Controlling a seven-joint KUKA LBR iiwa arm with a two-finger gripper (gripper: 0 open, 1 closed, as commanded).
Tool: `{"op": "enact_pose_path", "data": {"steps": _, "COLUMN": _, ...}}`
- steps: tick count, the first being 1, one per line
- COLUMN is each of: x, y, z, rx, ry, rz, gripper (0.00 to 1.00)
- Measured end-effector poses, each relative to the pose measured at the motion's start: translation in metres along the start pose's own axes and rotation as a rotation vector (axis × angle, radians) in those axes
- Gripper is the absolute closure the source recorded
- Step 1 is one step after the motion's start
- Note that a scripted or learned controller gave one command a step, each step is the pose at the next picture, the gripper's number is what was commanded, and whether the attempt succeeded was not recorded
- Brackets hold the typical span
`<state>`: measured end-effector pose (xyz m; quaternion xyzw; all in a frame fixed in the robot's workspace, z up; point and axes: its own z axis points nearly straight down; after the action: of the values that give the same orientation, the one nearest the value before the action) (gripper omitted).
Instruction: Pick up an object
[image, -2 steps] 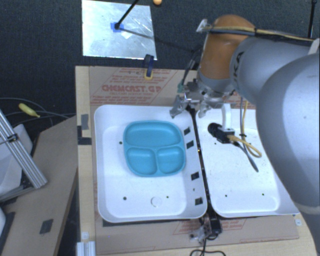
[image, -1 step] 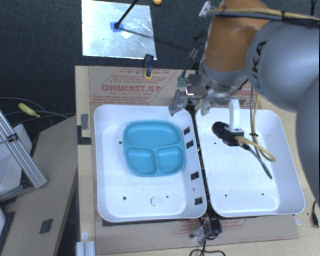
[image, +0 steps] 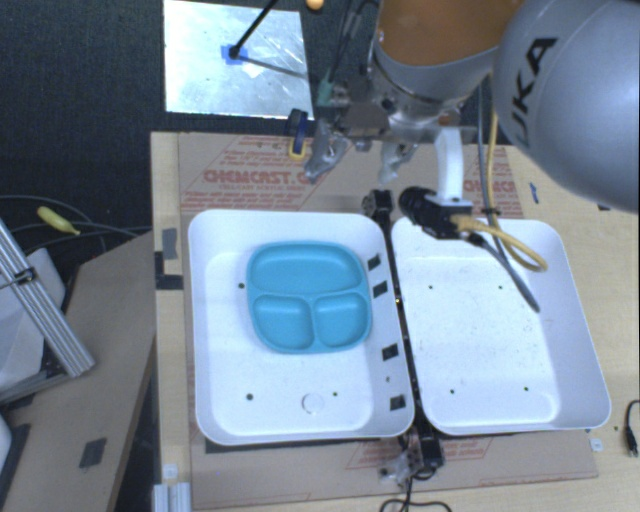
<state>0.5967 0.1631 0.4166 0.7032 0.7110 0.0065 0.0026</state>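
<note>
A: Fingers?

B: We log two metallic tips of the gripper, spread apart, nothing between them. They hang above the brown board, past the bins' far rims.

A: Task object?

B: We see a blue divided plate below the fingers, lying flat in the left bin. The right bin sits beside it, under the grey arm.
</note>
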Motion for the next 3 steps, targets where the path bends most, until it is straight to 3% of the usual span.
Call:
{"op": "enact_pose_path", "data": {"steps": 1, "x": 0.076, "y": -0.051, "z": 0.031, "rx": 0.015, "ry": -0.004, "rz": 0.002, "gripper": 0.0}}
{"op": "enact_pose_path", "data": {"steps": 2, "x": 0.072, "y": -0.049, "z": 0.019, "rx": 0.01, "ry": -0.003, "rz": 0.003, "gripper": 1.0}}
{"op": "enact_pose_path", "data": {"steps": 3, "x": 0.047, "y": -0.113, "z": 0.052, "rx": 0.017, "ry": -0.007, "rz": 0.012, "gripper": 1.0}}
